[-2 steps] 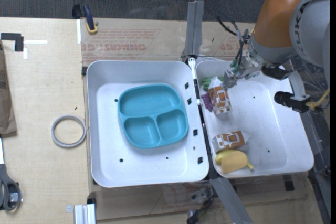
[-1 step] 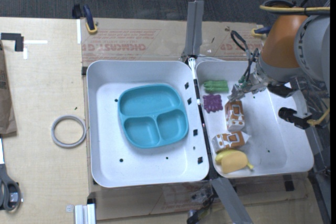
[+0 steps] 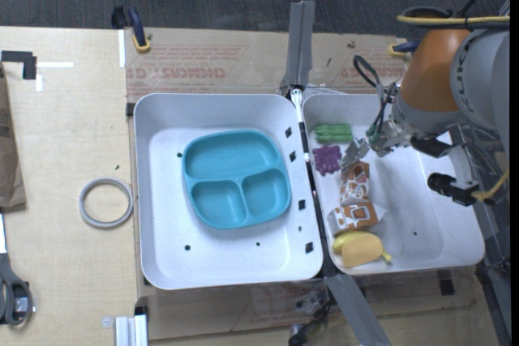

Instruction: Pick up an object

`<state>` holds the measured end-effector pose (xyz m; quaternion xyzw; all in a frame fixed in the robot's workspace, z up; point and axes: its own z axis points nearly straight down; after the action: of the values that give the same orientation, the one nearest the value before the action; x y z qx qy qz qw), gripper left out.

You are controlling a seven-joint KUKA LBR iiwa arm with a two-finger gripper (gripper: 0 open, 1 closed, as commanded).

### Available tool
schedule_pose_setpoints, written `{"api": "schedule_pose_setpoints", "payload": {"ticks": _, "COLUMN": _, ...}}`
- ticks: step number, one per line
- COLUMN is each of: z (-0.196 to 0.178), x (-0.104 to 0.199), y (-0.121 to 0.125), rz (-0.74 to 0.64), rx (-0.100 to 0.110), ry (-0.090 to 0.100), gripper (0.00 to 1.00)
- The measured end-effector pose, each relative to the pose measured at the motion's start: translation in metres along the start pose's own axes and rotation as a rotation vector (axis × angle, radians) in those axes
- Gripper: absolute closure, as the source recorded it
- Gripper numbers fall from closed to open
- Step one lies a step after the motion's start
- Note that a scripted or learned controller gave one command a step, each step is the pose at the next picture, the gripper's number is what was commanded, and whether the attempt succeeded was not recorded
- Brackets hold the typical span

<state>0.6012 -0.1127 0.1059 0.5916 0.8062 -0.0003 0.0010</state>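
The right bin (image 3: 430, 243) holds a row of small items along its left side: a green piece (image 3: 333, 132), a purple grape cluster (image 3: 327, 160), two brown-and-white patterned packets (image 3: 355, 182) (image 3: 353, 216) and a yellow lemon-like piece (image 3: 360, 249). My gripper (image 3: 357, 150) reaches in from the right under the orange band and grey wrist (image 3: 430, 85). Its tip hangs just above the upper packet, right of the grapes. Nothing shows between its fingers.
The left bin (image 3: 162, 255) carries a blue divided plate (image 3: 236, 179). On the bench to the left lie a grey ring (image 3: 105, 202), scissors (image 3: 12, 300) and a brown bag edge (image 3: 10, 150). A metal post (image 3: 300, 44) rises between the bins at the back.
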Motion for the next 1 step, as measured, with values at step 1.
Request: {"api": "schedule_pose_setpoints", "payload": {"ticks": 1, "z": 0.0141, "x": 0.0166, "y": -0.022, "rz": 0.002, "rx": 0.002, "ry": 0.001, "gripper": 0.0}}
